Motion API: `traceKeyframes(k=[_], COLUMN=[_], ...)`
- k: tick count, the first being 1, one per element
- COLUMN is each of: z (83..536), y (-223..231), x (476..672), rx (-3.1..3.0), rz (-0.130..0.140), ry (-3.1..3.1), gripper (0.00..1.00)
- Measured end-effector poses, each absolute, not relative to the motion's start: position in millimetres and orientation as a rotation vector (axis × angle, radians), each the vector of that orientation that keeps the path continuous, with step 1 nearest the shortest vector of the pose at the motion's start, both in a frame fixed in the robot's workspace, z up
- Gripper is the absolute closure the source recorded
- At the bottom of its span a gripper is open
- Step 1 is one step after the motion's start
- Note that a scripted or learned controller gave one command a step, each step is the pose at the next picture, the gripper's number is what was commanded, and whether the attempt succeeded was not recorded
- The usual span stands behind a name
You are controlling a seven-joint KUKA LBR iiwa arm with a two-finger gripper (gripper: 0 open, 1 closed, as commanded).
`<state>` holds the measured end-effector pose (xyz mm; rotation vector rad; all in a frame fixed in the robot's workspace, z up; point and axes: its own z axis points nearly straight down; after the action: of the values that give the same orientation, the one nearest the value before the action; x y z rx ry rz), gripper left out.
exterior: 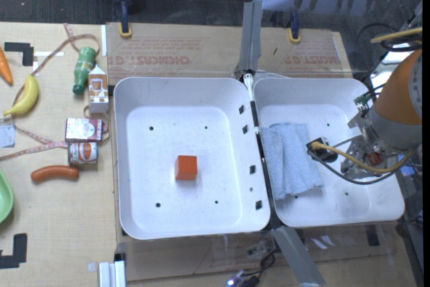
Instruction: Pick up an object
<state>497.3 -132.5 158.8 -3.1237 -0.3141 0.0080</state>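
A: Fig. 1. Where does each object lie, taking the blue cloth (289, 161) as reference?

B: The cloth lies crumpled in the right bin (336, 208), its left edge against that bin's left wall. Bare white floor lies open to the right of the cloth and beyond its far edge. To the left of the cloth, across the two adjoining rims, is the left bin (138, 144). The orange cube (187, 167) sits there near the middle, well apart from the cloth. It has clear floor on all four sides and touches no wall.

A: And the pose of the arm (398, 111)?

B: It enters to the right of the cloth, crossing the right bin's outer rim. The orange band is uppermost and the grey wrist below it slants down toward the cloth. The gripper (368, 158) hangs beneath the wrist, near the cloth's right edge and apart from it, over bare floor.

A: Is the gripper wide, narrow or holding anything?

B: This cannot be told, because the wrist and cabling cover it. Nothing is seen held.
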Motion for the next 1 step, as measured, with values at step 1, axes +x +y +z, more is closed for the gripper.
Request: traceKeyframes(k=[1], z=[158.9], y=[-132.9], x=[497.3], rx=[-3.124], rz=[0.007], ry=[-0.313], gripper=[0.0])
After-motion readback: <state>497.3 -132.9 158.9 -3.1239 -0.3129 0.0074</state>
